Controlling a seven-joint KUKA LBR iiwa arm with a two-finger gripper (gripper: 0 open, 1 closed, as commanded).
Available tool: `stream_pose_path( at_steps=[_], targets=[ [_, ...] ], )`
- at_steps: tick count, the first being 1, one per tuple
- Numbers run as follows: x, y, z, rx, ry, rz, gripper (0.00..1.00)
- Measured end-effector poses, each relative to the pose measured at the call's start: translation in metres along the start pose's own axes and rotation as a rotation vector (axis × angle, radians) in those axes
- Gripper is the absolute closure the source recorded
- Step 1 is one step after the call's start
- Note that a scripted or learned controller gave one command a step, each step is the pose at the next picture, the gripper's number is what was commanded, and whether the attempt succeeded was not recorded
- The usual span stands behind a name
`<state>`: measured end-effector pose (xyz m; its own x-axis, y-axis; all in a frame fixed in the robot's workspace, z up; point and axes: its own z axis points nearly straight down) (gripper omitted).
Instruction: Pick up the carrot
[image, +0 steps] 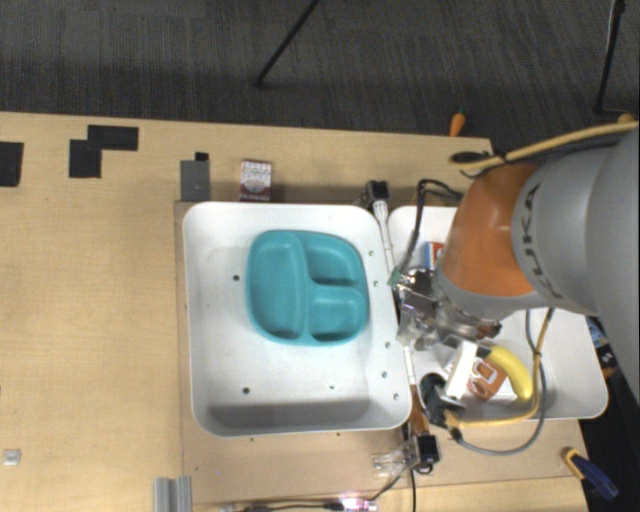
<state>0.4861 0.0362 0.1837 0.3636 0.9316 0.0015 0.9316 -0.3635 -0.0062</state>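
Observation:
My gripper (438, 325) is low in the right bin (575, 395), near that bin's left wall, under the orange band and grey wrist of the arm. The arm covers most of this bin. Just right of the gripper lies a small white piece with orange-brown marks (478, 376); I cannot tell whether it is the carrot. A yellow banana (516, 370) lies beside it, toward the bin's front edge.
A teal divided plate (305, 285) sits in the left bin (205, 330). Cables and a yellow hose (490, 420) loop along the right bin's front edge. A small printed box (430, 255) peeks out behind the arm.

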Motion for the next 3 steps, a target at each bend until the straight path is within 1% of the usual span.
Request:
stream_pose_path(
  at_steps=[1, 2, 3],
  targets=[
    [-0.044, 0.020, -0.070, -0.014, 0.000, -0.136, 1.00],
    [0.027, -0.011, -0.018, 0.000, 0.000, -0.111, 1.00],
    [-0.013, 0.049, -0.076, -0.014, -0.003, -0.424, 1.00]
  ],
)
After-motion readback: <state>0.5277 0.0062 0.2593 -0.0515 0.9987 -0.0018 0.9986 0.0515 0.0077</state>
